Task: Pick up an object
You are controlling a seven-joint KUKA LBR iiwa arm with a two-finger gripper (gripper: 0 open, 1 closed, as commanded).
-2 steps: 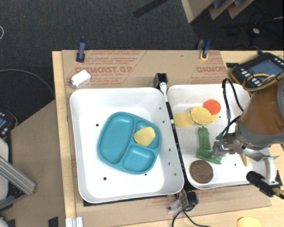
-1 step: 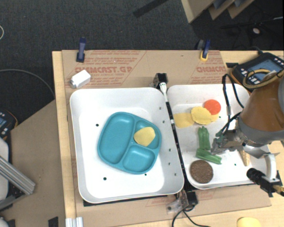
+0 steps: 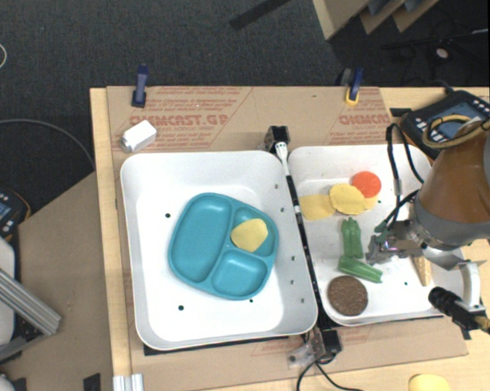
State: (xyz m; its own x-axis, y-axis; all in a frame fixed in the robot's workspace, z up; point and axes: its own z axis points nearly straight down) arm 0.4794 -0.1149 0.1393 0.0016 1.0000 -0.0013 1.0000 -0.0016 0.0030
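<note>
two green pieces [image 3: 352, 237], three yellow pieces [image 3: 347, 199]

Two white bins sit side by side, the left bin [image 3: 142, 234] holding one blue divided plate [image 3: 200, 247] with one yellow piece [image 3: 249, 234] on it. The right bin [image 3: 324, 160] holds two yellow pieces [image 3: 333, 202], one orange ball [image 3: 366, 182], two green pieces [image 3: 353, 251] and one brown disc [image 3: 347, 295].

left white bin [image 3: 150, 234]: teal divided plastic tray [image 3: 207, 248] with pale yellow piece [image 3: 249, 234] in its upper-right compartment | right white bin [image 3: 409, 301]: orange ball [image 3: 366, 182], two yellow pieces [image 3: 333, 202], two green pieces [image 3: 354, 251], brown round disc [image 3: 347, 295] | gripper [image 3: 381, 248] at centre right, just beside the green pieces
</note>
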